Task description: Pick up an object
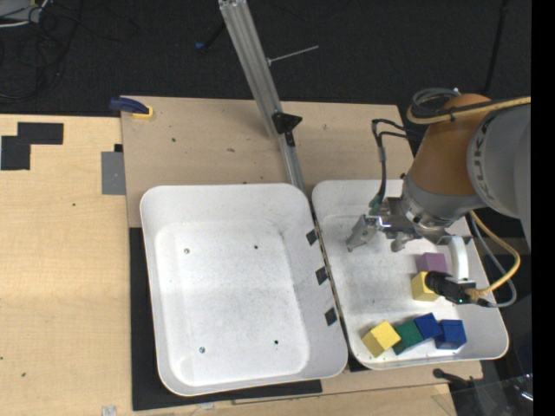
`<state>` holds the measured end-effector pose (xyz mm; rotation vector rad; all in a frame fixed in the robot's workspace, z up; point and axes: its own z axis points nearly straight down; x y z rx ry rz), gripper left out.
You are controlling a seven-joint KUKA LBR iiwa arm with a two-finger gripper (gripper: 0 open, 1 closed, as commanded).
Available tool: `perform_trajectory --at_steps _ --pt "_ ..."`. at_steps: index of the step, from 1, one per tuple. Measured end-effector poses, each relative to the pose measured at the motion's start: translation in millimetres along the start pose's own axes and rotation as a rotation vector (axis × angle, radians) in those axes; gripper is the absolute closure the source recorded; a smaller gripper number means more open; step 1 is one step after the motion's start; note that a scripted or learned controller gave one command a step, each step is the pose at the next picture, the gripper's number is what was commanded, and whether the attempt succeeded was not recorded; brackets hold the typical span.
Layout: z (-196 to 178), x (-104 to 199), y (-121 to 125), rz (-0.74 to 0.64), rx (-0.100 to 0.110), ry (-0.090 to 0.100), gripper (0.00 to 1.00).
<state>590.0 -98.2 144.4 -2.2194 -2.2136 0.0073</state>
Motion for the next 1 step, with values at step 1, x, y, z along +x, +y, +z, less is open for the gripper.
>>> perform_trajectory --at_steps 1 --pt "51.7 1.0 0.3 0.002 -0.005 -0.001 0.00"
